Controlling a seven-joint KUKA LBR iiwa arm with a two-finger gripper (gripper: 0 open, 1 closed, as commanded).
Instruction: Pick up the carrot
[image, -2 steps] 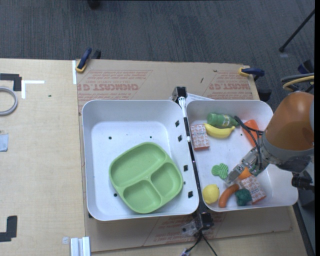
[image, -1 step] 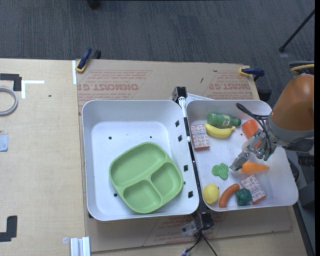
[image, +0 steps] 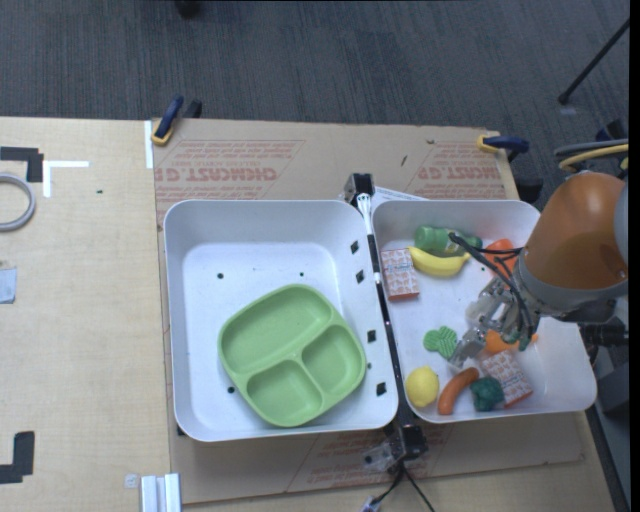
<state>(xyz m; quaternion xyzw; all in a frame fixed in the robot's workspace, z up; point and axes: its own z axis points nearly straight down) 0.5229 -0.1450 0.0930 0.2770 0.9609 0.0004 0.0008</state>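
Tool (image: 478, 338), grip unreadable, among carrot (image: 497, 341), broccoli (image: 487, 392), sausage (image: 456, 389), lemon (image: 422, 385).

A green divided plate (image: 292, 354) lies in the left bin (image: 190, 300).

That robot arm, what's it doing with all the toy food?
The arm reaches into the right bin, which is full of toy food. Its gripper is low among the pieces, right by an orange carrot it is meant to pick up. A banana, a lemon and a sausage lie nearby. The left bin holds a green plate.
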